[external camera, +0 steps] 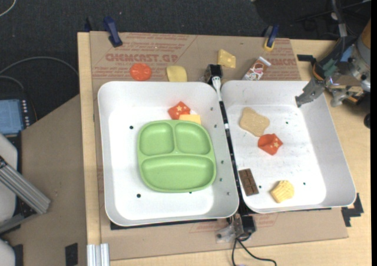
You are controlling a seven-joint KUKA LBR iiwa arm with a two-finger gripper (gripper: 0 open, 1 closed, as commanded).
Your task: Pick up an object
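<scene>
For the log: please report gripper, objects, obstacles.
Gripper at right bin's upper right rim, nothing visibly held. Red block and beige slab lie loose. Nothing blocking them.

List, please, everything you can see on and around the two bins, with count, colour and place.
Bins: 2, white, side by side.
Divided plate: 1, green, left bin.
Red piece and yellow piece: 1 each, left bin, behind plate.
Right bin: tan slice, red piece, brown bar, yellow piece.
Board behind bins: orange disc, two yellow pieces, wrapped packet.
Clamps: 2, blue, board's back edge.
Gripper: 1, grey, over right bin's back right corner.
</scene>
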